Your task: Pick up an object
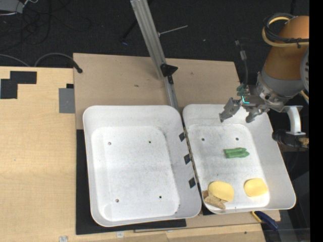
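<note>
Objects for picking all lie in the right bin (262,135): a green piece (235,153) sits near the bin's middle, well apart from every wall, with bare white floor around it on all sides. Two yellow lumps rest toward the near rim, one (221,190) close to the near left corner and the other (256,187) further right, a gap of bare floor between them. A small tan scrap (215,201) touches the near edge of the left lump and lies just beside the rim (whether it presses against the rim itself is hard to tell).

Above the far part of that bin hangs the gripper (240,113), its two fingers (228,111) spread apart with nothing between them, well apart from the green piece and from the yellow lumps. The grey arm with its orange band (285,59) comes in over the bin's far right corner.

The left bin (96,135) stands beside the right one, their inner walls close together with small black clips (187,159) along the seam. Both rest on the tan surface (116,79), where a slanted metal rail (151,39) ends near the bins' far shared corner.
</note>
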Motion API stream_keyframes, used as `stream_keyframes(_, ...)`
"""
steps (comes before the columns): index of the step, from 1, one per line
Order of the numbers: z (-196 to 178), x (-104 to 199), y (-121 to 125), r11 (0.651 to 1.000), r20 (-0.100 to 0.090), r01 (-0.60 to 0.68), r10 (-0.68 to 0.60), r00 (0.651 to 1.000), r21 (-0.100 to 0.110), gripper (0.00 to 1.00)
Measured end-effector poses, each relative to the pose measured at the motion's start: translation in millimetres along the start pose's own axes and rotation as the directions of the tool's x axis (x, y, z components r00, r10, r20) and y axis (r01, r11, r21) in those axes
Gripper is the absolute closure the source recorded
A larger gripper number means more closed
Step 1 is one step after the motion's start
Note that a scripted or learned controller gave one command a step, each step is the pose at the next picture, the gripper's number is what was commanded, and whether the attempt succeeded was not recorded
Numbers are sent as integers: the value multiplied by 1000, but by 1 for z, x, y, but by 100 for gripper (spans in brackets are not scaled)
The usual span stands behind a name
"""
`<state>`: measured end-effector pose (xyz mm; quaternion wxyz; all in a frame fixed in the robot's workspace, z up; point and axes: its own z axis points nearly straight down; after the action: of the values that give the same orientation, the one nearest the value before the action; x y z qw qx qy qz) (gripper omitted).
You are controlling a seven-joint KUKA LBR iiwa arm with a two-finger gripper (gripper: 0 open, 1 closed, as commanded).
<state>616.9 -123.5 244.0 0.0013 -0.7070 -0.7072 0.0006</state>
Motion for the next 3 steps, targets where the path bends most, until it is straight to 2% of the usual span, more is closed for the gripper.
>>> stream_keyframes(1,60,8,-3,1000,-1,-2,2,1000,6,0)
stream_keyframes(3,154,1,-4,1000,1,-2,2,1000,-1,0)
